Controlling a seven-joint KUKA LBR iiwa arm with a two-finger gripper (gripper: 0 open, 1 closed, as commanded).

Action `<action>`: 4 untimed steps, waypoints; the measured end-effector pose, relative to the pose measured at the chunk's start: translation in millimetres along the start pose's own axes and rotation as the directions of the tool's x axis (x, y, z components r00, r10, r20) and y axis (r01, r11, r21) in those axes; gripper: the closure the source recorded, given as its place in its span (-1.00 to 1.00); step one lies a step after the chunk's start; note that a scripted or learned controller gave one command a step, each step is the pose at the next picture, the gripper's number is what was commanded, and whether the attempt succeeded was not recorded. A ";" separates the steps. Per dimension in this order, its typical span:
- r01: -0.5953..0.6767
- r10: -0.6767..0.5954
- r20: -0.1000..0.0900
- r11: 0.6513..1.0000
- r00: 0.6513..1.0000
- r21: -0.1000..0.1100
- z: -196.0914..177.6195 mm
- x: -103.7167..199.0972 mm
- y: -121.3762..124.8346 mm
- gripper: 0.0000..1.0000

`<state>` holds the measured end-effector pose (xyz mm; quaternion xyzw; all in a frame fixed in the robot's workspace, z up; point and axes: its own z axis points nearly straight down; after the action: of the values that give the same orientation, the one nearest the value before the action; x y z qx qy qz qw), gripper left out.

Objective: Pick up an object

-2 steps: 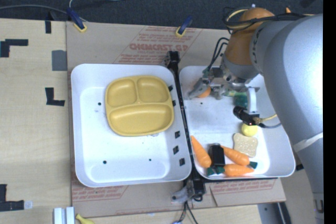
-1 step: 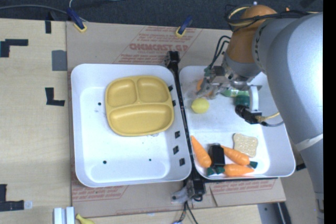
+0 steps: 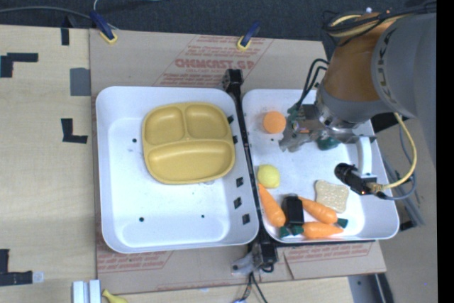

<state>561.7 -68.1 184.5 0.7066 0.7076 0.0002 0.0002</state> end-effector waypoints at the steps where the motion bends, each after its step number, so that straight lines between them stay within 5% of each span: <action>1: 0.000 0.000 -0.001 1.000 1.000 0.002 0.6 0.0 -0.5 -1.00; 2: -0.001 0.001 0.001 1.000 1.000 -0.002 98.1 -54.3 15.7 -1.00; 3: 0.000 0.000 0.001 1.000 1.000 -0.004 98.4 -27.5 22.1 -1.00; 4: -0.001 0.001 0.002 1.000 1.000 -0.004 98.1 -29.2 -19.4 -1.00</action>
<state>542.4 -97.3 86.4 0.7069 0.7073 0.0011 0.0025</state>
